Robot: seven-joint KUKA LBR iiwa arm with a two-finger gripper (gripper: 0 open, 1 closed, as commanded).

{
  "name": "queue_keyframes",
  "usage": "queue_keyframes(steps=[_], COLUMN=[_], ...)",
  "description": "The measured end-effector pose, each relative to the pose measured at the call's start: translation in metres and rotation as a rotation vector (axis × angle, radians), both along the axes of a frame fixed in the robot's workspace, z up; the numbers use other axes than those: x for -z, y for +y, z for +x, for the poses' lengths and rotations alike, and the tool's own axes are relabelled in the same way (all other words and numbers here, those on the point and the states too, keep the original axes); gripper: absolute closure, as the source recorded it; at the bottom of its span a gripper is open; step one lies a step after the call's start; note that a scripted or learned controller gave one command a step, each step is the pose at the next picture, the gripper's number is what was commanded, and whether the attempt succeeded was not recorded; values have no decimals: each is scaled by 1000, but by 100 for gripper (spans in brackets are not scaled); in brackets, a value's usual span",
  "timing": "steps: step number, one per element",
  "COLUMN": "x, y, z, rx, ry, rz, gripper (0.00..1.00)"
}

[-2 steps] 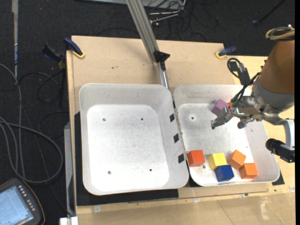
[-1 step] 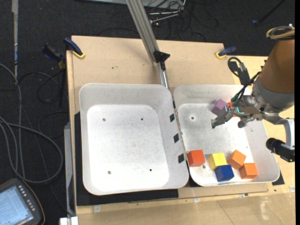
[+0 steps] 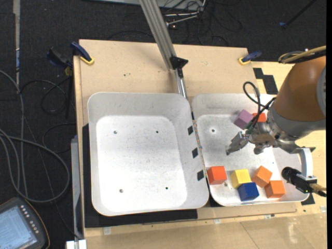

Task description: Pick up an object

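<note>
My gripper (image 3: 243,149) hangs over the middle of the right bin (image 3: 207,108), open, with bare bin floor between its fingers. A purple block (image 3: 242,119) lies just behind it, beside a small orange piece (image 3: 261,117) partly hidden by the wrist. Along the bin's front edge sit an orange cube (image 3: 217,174), a yellow cube (image 3: 240,177), a blue cube (image 3: 248,191) and two more orange cubes (image 3: 263,175) (image 3: 275,189). None of them touches the fingers.
The left bin (image 3: 98,108) lies beside the right one, sharing a wall at the middle. A slanted metal pole (image 3: 158,27) runs down to the bins' back edge. The arm's orange band (image 3: 306,87) covers the right bin's far right side.
</note>
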State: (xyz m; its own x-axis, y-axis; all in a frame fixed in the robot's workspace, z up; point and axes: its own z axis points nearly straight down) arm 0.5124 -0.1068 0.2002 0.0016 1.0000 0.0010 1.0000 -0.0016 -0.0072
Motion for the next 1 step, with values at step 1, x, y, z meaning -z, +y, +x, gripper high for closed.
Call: queue_keyframes(steps=[1], x=[44], y=[-3], z=[0], rx=[-1], ry=[-2], rz=[0], gripper=[0])
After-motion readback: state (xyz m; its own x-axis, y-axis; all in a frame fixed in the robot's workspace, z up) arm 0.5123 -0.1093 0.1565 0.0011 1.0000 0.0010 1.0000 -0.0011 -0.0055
